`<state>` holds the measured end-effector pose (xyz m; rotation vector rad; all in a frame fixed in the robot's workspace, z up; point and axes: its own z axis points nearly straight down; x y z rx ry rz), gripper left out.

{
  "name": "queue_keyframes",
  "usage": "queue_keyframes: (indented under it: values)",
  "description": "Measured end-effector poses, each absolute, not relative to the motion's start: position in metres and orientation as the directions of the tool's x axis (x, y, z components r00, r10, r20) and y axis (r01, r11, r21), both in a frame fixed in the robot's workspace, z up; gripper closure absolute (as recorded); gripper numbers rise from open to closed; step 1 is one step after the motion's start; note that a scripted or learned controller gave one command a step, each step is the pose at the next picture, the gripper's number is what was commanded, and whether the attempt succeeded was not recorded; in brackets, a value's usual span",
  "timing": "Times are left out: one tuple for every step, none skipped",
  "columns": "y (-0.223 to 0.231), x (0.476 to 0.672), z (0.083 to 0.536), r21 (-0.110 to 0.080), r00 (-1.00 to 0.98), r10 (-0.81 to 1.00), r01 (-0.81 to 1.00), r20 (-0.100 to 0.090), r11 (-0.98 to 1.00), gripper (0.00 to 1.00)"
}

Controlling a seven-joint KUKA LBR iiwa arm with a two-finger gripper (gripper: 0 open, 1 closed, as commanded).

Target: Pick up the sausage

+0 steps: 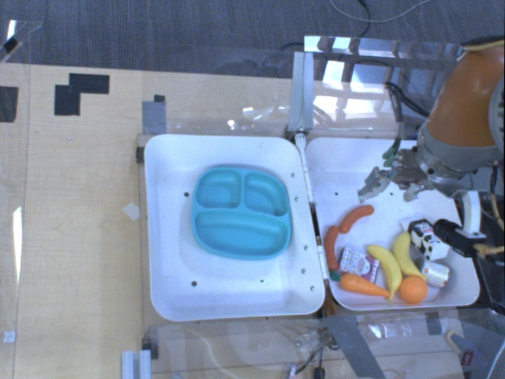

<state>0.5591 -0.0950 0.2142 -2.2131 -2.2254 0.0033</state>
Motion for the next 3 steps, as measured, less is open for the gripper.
queue_keyframes:
  values:
    - [-0.094, 0.579, 0.095, -0.001, -0.150, 0.989, 0.989, 0.001, 0.150, 0.00]
    - [-0.093, 0.580, 0.103, -0.002, -0.151, 0.989, 0.989, 0.002, 0.151, 1.00]
    - [-0.028, 0.554, 0.268, 0.001, 0.029, 1.000, 1.000, -0.001, -0.029, 1.00]
